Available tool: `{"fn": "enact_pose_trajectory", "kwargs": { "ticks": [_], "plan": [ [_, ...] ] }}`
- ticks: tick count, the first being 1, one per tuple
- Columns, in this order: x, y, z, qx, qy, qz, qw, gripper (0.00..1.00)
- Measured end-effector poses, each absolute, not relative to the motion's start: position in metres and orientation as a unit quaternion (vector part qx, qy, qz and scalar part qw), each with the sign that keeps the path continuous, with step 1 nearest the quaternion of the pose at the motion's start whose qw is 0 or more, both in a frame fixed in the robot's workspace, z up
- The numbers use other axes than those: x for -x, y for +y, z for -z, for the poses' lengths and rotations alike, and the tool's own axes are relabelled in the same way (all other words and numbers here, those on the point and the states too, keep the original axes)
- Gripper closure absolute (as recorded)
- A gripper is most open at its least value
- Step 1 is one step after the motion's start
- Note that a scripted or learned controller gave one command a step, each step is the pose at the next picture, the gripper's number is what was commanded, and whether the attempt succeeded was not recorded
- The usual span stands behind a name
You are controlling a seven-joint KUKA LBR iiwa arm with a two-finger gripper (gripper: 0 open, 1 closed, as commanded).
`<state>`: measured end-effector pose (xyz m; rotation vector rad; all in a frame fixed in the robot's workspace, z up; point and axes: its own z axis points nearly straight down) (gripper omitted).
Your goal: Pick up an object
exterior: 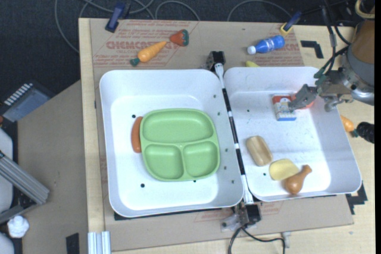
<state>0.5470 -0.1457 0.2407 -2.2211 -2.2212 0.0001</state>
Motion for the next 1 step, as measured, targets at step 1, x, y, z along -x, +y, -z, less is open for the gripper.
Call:
{"fn": "enact_pose_trajectory", "kwargs": {
  "ticks": [1],
  "plan": [
    [-0.5486, -0.1914, -0.144, 0.708, -0.707, -0.0012, 0.001, 0.0]
  ]
}}
